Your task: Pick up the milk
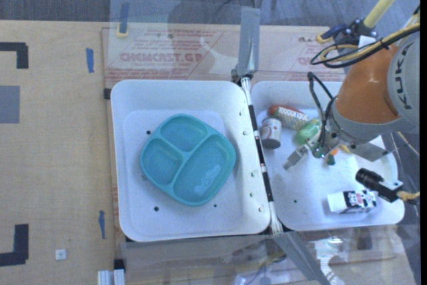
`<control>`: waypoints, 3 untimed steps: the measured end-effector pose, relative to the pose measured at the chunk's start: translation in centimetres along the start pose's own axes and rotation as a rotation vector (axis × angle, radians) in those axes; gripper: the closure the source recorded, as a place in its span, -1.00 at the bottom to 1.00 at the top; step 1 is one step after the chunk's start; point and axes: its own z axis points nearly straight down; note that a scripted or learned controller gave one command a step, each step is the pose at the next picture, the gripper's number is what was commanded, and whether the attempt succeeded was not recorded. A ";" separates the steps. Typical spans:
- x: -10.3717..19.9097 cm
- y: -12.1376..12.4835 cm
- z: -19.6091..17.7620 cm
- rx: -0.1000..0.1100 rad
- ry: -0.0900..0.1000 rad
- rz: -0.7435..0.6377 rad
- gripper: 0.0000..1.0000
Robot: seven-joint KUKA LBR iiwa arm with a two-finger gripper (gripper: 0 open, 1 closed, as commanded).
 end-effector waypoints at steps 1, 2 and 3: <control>-5.5 6.4 -0.3 0.006 0.003 0.084 -1.00; -5.5 6.6 -1.5 0.000 -0.003 0.081 1.00; -9.9 4.0 -9.1 -0.002 -0.005 -0.367 1.00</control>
